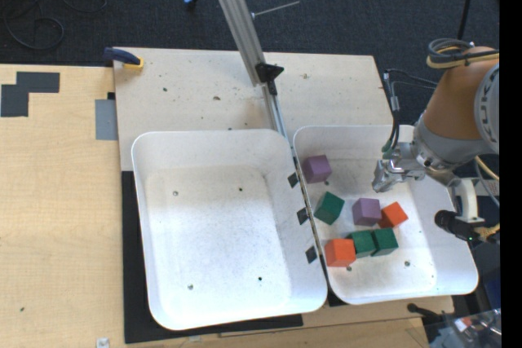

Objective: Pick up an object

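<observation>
Several small blocks lie in the right bin (457, 277): a purple block (317, 169) at the upper left, a green block (329, 208), a second purple block (366, 211), an orange block (394, 215), two green blocks side by side (374, 242) and an orange block (340, 252) at the lower left. My gripper (387, 179) hangs over the right bin's upper middle, just above and right of the second purple block and close to the orange block beside it. Nothing shows between its fingers.
The left bin (163, 289) lies beside the right one, with small black clips (300, 215) along the shared rim. A slanted aluminium post (241, 24) rises behind the bins. A small clamp (124, 57) sits at the board's far left corner.
</observation>
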Robot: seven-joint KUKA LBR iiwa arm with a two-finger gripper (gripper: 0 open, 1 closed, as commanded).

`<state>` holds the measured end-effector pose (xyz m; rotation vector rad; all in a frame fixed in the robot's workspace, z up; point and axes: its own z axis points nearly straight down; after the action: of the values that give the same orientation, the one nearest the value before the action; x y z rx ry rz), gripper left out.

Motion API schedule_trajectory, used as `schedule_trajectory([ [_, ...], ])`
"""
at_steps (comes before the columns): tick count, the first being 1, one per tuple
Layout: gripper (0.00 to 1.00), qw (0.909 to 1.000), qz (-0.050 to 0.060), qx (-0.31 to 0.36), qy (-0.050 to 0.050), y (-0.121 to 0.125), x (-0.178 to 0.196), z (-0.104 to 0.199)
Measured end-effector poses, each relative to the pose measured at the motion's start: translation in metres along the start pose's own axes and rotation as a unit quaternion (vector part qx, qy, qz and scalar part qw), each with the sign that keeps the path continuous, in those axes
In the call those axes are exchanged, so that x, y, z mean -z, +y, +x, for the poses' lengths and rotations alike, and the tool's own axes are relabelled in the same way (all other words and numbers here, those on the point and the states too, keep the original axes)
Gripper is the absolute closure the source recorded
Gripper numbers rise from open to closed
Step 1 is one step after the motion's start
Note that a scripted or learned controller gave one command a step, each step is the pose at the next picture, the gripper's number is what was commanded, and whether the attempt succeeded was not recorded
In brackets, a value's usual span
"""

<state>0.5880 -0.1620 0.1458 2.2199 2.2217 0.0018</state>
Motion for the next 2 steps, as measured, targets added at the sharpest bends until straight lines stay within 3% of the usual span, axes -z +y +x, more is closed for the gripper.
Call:
schedule_trajectory([
  [1,1.00,1.0000,-0.001,-0.001,-0.001,-0.003,0.062,-0.005],
  [2,1.00,1.0000,0.000,0.000,0.000,-0.003,0.082,-0.006],
])
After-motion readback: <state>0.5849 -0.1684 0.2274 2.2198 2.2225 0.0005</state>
